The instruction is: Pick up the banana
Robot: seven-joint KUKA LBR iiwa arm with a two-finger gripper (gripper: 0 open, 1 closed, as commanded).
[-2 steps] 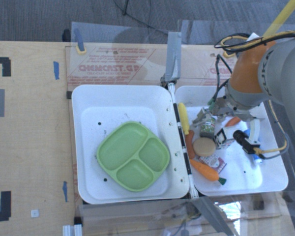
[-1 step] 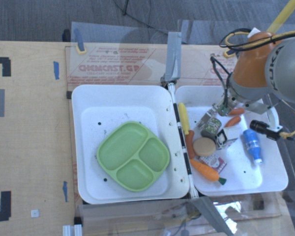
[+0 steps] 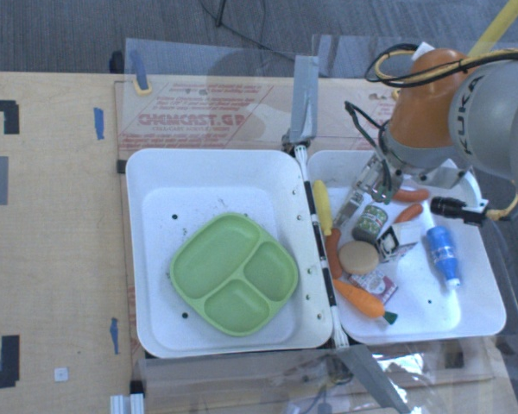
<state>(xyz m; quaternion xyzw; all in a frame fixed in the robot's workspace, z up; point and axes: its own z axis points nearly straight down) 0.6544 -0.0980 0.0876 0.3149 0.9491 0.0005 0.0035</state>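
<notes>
The banana is small and yellow. It lies lengthwise along the left wall of the right bin, near the divider between the bins. My gripper hangs low over the upper middle of the right bin, a short way to the right of the banana and just above a green-labelled can. The banana rests on the bin floor, apart from the gripper. The arm's orange band and grey body cover the bin's upper right corner.
The right bin also holds a tan round object, a carrot, a blue bottle and two small orange pieces. A green divided plate lies in the left bin.
</notes>
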